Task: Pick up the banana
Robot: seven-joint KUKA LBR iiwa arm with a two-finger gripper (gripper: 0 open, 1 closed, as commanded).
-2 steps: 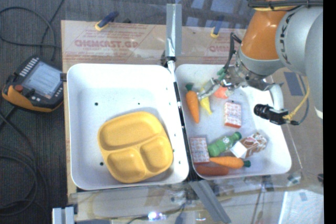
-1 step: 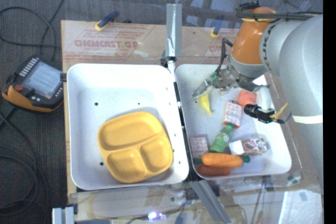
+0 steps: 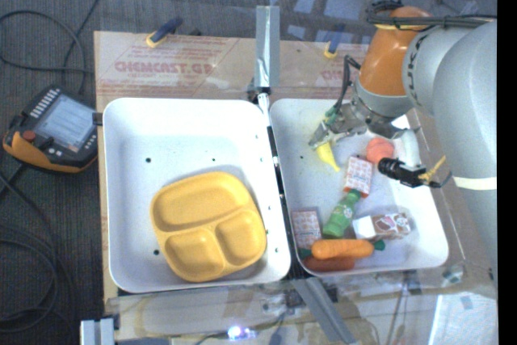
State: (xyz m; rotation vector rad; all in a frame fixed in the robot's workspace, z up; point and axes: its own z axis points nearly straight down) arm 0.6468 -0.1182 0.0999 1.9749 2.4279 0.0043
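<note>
Arm: reaches in from the right, orange band above the wrist, bent down over the right bin (image 3: pixel 440 242).
Claw (image 3: pixel 327 136): low at the bin's upper left part, fingers closed around the banana (image 3: pixel 329 157).
Banana: yellow, below the fingertips, beside a small carton (image 3: pixel 358 175).
Left bin (image 3: pixel 121 125): yellow divided tray (image 3: pixel 209 225).

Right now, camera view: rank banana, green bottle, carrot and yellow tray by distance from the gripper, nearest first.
1. banana: right bin, directly under the gripper.
2. green bottle: middle of the right bin, below the banana.
3. carrot: near edge of the right bin.
4. yellow tray: left bin, across the divider.
</note>
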